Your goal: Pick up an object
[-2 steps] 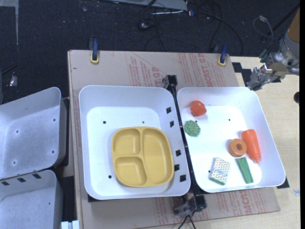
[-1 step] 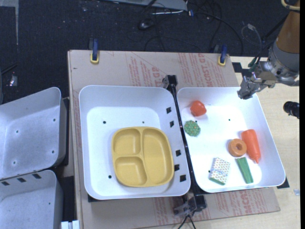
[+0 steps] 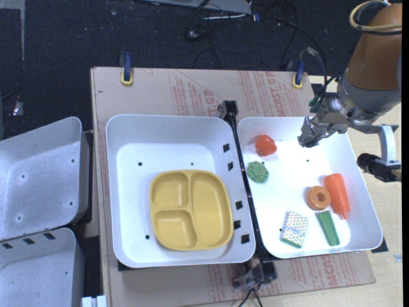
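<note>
The right bin [image 3: 358,165] holds a red round piece [image 3: 266,145], a green bumpy ball [image 3: 257,171], an orange ring [image 3: 318,197], an orange carrot-like piece [image 3: 338,194], a green stick [image 3: 328,228] and a small patterned box [image 3: 294,228]. My gripper [image 3: 309,137] hangs over the back of this bin, to the right of the red piece and apart from it. I see nothing between its tips.
The left bin [image 3: 121,171] holds a yellow divided tray [image 3: 190,208]. A black divider [image 3: 239,171] runs between the bins. Two clamps [image 3: 127,75] hold the board at the back. Spare white bins [image 3: 38,171] lie at far left.
</note>
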